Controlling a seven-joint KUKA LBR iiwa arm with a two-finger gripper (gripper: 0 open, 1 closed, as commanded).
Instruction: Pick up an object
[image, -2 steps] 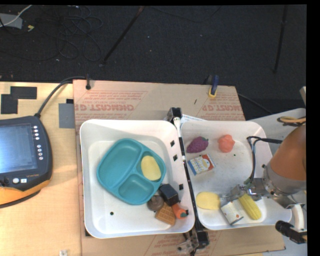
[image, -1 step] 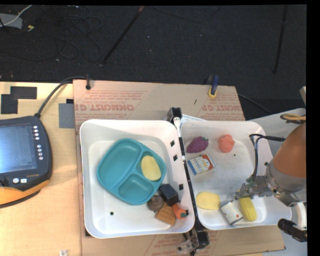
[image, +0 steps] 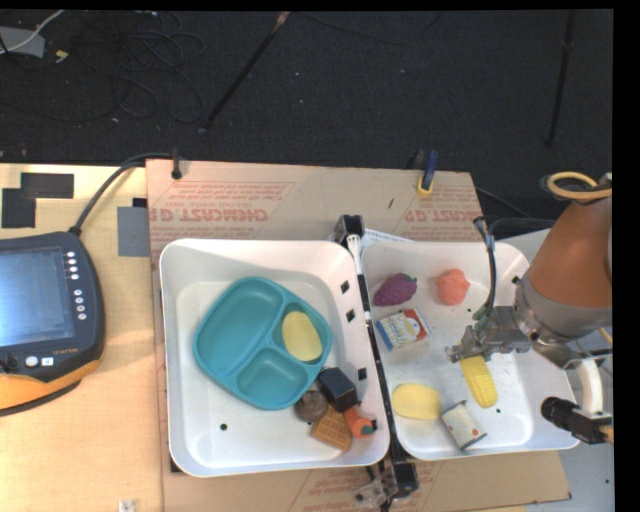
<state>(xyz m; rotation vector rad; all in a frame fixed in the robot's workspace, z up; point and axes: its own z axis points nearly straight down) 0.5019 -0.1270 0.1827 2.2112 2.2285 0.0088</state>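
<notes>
— What's the arm doing from where you're standing?

— Going by the overhead camera, the claw (image: 478, 345) is hanging low over the right bin (image: 505, 432), reaching in from the right side. It's sitting right above the upper end of the yellow corn cob (image: 480, 382), and I'm guessing that's the piece it's going for. I can't tell how the claw is set; the wrist is blocking it, and I'm not seeing the corn lifted or pinched.

— What else is lying around it?

— To the claw's left, a small carton (image: 401, 328); further up and left, a purple thing (image: 394, 289), maybe a toy eggplant. Above and slightly left, an orange-red piece (image: 452, 286). Below and left, a pale yellow lump (image: 415, 401), and just under the corn, a little grey-and-white block (image: 462, 424). They're all scattered loose, apart from each other, so I'd say they're meant for picking singly.

— And the other bin?

— Well off to the claw's left, the left bin (image: 190, 290) is holding a teal divided tray (image: 250, 340) with a yellow oval (image: 302, 335) resting in one compartment, plus a heap of dark and brown bits (image: 335, 405) at the tray's lower corner.

— The room?

— Both bins are sitting on cardboard (image: 300, 200) over a wooden bench (image: 60, 185). A control pendant (image: 45, 305) is lying far left, and cables are trailing across the dark floor (image: 300, 80) behind.
</notes>
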